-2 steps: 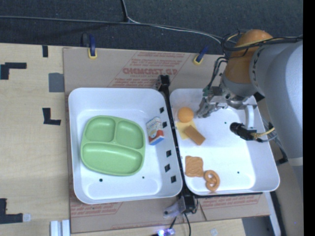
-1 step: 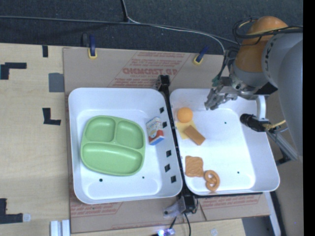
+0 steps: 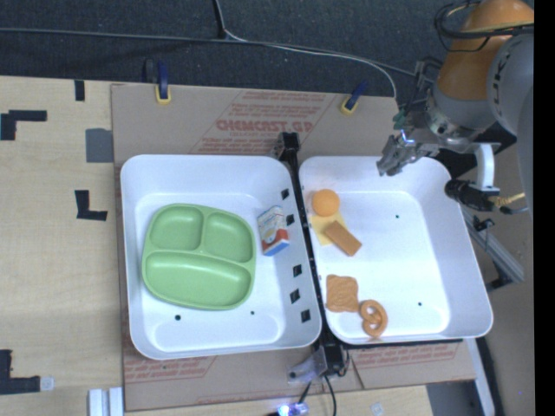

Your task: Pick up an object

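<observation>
Your gripper [image 3: 395, 159] sits over the right bin's [image 3: 434, 258] upper edge with nothing visibly in it, can't tell how wide it's open, while the round orange ball [image 3: 325, 202], flat toast [image 3: 342, 294] and twisty pretzel [image 3: 374, 316] lie left in that bin.

Two shallow white bins stand side by side: the left bin [image 3: 139, 319] and the right bin [image 3: 434, 258]. The left bin holds one green three-compartment plate [image 3: 199, 256] and one small carton [image 3: 273, 230]. The right bin holds one orange ball [image 3: 325, 203], one yellow piece [image 3: 321, 228], one brown block [image 3: 344, 239], one waffle-like square [image 3: 342, 294] and one pretzel [image 3: 374, 316].
</observation>
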{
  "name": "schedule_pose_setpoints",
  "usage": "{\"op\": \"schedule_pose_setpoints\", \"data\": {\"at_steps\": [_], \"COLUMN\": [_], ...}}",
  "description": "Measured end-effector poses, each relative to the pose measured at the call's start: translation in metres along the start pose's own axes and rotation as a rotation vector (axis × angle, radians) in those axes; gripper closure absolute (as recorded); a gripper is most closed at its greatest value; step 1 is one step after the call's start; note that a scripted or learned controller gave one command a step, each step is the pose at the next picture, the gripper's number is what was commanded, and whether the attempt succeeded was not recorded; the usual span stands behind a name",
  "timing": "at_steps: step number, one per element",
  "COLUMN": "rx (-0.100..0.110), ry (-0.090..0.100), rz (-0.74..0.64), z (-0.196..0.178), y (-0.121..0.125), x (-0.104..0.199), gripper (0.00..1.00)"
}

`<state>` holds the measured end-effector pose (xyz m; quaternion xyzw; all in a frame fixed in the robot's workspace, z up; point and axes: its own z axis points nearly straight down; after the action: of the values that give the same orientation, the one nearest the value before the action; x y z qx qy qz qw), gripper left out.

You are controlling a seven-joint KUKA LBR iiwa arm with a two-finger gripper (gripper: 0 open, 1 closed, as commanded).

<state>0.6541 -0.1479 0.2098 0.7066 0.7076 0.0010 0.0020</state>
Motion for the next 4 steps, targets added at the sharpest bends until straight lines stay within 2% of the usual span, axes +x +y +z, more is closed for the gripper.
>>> {"op": "schedule_pose_setpoints", "data": {"at_steps": [1, 2, 3, 4], "rx": [-0.001, 0.006, 0.008, 0.008], "ry": [0.000, 0.002, 0.002, 0.002], "rz": [-0.001, -0.004, -0.002, -0.004], "z": [-0.054, -0.052, -0.038, -0.039], "y": [0.001, -0.020, -0.030, -0.048], "x": [0.000, 0.057, 0.099, 0.146], "gripper": [1.00, 1.00, 1.00, 1.00]}}
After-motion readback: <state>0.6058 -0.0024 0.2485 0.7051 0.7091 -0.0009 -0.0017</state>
